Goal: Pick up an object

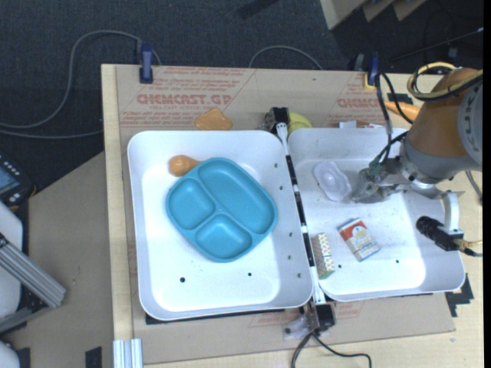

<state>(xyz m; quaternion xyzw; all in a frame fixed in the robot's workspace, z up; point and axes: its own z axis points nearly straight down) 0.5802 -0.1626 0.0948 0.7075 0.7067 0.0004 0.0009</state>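
Observation:
My gripper (367, 190) reaches down into the right bin (406, 274) from the right, its tip low near the bin floor. Just left of it lies a clear plastic cup (332, 181) on its side, close to the fingers or touching them. A small red and white packet (359, 239) rests nearer the bin's front. A spotted bar (324, 253) lies against the bin's left wall. In the left bin (153, 267) sits a blue divided plate (221, 208), and an orange round object (182, 164) sits at its upper left.
An orange piece (212, 119) and a yellow-green object (298, 122) lie on the cardboard behind the bins. Black cables run along the right side, and a black part (435, 233) juts over the right bin's right wall.

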